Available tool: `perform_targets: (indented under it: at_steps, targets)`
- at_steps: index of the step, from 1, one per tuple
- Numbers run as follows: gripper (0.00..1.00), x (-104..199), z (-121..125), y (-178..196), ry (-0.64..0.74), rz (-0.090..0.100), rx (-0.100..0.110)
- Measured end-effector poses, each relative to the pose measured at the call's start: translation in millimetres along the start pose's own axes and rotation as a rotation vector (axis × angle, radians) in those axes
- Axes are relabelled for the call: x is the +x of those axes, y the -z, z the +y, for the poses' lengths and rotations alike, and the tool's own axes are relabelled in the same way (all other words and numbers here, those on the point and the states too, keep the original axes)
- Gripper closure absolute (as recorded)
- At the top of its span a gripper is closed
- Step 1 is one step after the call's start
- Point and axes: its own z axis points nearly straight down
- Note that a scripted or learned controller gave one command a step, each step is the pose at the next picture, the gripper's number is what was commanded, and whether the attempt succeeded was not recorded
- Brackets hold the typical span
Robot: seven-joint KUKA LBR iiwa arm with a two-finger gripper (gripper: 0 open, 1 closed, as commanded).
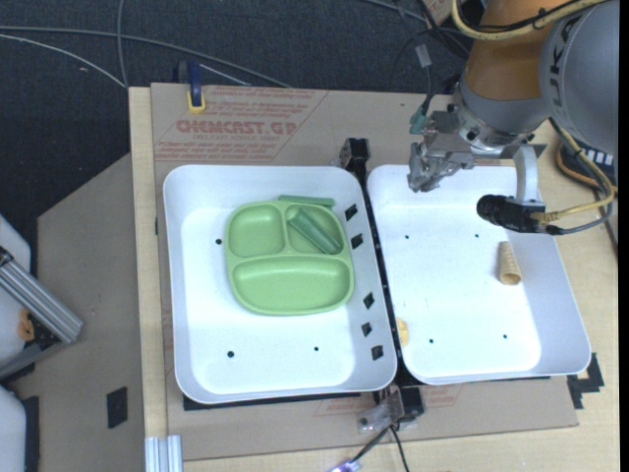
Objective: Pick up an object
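One gripper (429, 177) is seen at the upper right of the frame, hung from the grey arm (550, 57) with its orange band, above the top left corner of the right bin (550, 347). Whether it is open or closed cannot be told from this angle, and nothing is seen held in it.

Just right of the gripper, a black cylindrical fitting (509, 212) with a yellowish cable is seen over the upper right part of the same bin. Below that, a small tan cone-shaped object (508, 263) lies on the bin floor near the right wall, well apart from the gripper. A small yellowish bit (402, 333) is noted at the bin's lower left edge, against the divider.

The left bin (197, 352) is found to hold a green divided plate (288, 260) near its centre. A darker green piece (316, 230) lies tilted in the plate's upper right compartment. Black clips (355, 152) are set along the seam between the two bins.

Both bins rest on a cardboard sheet (236, 126) with red print. Loose cables (118, 37) are seen on the dark floor at the top of the frame.
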Motion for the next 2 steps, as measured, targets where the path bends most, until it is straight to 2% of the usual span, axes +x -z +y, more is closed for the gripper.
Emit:
perform_targets:
  at_steps: [1, 2]
  targets:
    - [1.00, 63.1, 2.7, -1.8, 0.001, 0.001, 0.001]
    - [1.00, 109.3, 17.5, -8.6, -0.001, 0.000, 0.001]
